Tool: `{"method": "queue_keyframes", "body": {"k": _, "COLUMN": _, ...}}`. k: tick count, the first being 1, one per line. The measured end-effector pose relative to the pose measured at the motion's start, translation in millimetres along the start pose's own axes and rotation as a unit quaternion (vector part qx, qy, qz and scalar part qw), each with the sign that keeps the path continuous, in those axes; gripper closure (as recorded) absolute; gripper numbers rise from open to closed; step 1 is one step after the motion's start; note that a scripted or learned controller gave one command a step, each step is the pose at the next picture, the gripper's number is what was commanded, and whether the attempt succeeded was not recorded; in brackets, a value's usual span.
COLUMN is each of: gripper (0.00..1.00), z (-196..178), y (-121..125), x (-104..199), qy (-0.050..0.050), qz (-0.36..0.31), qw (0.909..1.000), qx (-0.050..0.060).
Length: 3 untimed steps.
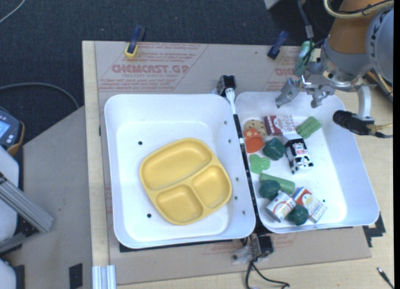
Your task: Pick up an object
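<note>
- My claw (302, 96) hung over the far edge of the right bin (356, 175), fingers spread apart, gripping nothing.
- The toys (284, 162) lay heaped below it, nearer the camera.
- The yellow tray (185, 180) sat well off leftward.

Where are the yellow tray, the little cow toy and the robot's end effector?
yellow tray (185, 180): camera view, divider ridge.
cow toy (298, 154): camera view, body middle.
end effector (304, 96): camera view, between fingertips.

You see a yellow three-compartment tray (185, 180) lying in the left white bin (119, 156). Both bins sit on a brown cardboard sheet (162, 69), clamped by a yellow-and-blue clip (133, 44) at its far edge.
</note>
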<state>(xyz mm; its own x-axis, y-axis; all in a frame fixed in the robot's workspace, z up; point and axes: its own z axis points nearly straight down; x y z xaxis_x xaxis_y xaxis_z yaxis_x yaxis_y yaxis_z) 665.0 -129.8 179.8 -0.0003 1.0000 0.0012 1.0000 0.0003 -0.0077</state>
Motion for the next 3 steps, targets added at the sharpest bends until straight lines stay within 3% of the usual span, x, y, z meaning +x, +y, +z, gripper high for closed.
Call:
{"method": "queue_keyframes", "body": {"k": 1, "gripper": 0.0, "z": 59, "y": -2, "x": 9, "qy": 0.0, "qz": 0.0, "qw": 1.0, "qx": -0.001}}
{"method": "queue_keyframes", "body": {"k": 2, "gripper": 0.0, "z": 94, "y": 0, "x": 9, "qy": 0.0, "qz": 0.0, "qw": 1.0, "qx": -0.004}}
{"method": "queue_keyframes", "body": {"k": 3, "gripper": 1.0, "z": 80, "y": 2, "x": 9, "qy": -0.001, "qz": -0.001, "qw": 1.0, "qx": -0.008}}
